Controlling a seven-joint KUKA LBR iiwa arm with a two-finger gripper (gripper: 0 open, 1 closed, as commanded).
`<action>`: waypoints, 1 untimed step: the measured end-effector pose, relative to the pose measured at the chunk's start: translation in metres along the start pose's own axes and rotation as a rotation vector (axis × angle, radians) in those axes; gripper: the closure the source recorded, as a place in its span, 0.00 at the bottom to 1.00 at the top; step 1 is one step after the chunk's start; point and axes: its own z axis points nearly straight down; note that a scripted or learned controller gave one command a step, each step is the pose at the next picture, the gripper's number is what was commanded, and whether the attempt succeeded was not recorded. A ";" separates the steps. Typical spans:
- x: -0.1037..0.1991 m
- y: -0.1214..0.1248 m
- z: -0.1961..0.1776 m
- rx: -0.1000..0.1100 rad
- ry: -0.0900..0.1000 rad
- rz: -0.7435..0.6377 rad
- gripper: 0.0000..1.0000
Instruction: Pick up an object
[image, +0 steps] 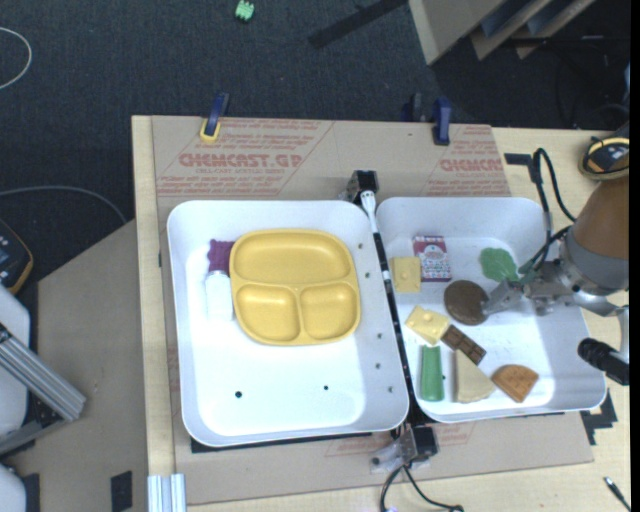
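We see the gripper (497, 296) low in the right bin (520, 215), beside the brown disc (463, 301) at the bin's middle; we cannot tell its grip state. A yellow tray (295, 283) sits in the left bin (190, 300).

— What lies in the right bin (395, 215)?
— Near its middle, a flat brown disc (464, 300). Up from the disc, a small red-and-white carton (432, 257); right of that, a green piece (497, 264).
— And below the disc?
— A yellow wedge (427, 325), a dark brown bar (464, 344), an upright-lying green stick (430, 373), a pale slice (470, 383) and a tan toast-like piece (516, 381).
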 end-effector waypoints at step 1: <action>0.000 0.001 0.015 -0.005 -0.001 -0.001 0.00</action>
